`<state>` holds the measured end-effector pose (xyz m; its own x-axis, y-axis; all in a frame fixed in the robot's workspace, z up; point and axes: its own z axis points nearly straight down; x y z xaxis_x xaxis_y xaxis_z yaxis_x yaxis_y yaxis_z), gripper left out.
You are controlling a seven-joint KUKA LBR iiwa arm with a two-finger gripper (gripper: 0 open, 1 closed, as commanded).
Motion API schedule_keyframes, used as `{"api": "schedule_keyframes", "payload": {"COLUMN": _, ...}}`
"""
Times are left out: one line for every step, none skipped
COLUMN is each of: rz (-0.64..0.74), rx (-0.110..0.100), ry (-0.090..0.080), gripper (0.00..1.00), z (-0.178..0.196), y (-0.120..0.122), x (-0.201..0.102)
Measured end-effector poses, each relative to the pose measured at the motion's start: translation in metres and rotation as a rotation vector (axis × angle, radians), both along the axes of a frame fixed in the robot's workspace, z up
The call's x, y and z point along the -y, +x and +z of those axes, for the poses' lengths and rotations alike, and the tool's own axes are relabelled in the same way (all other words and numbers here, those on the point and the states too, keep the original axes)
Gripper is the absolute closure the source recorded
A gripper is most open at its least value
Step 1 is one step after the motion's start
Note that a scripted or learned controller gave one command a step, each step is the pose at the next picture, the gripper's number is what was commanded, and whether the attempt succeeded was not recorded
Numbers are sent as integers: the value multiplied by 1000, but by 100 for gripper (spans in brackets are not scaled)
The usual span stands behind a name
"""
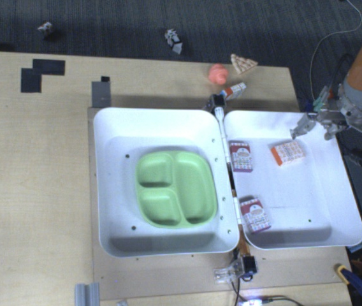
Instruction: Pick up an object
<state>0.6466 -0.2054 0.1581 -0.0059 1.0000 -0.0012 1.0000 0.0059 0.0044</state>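
Observation:
The right bin holds three small packets. An orange and white one lies near its far side, a red and white one sits by the left wall, and a similar one rests near the front left. My gripper hangs over the bin's far right corner, just up and right of the orange and white packet. It is open, with nothing between its fingers. The left bin carries a green divided plate.
Behind the bins on the bench lie a pink ball, a toy pizza slice and a small tube. Cables run along the right side by the arm. Bare wooden bench stretches to the left.

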Motion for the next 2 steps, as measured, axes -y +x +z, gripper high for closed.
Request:
{"api": "schedule_keyframes", "payload": {"rz": -2, "rx": 1, "ry": 0, "gripper": 0, "z": -72, "y": -60, "x": -38}}
{"api": "schedule_keyframes", "payload": {"rz": 2, "rx": 8, "ry": -1, "gripper": 100, "z": -60, "y": -58, "x": -38}}
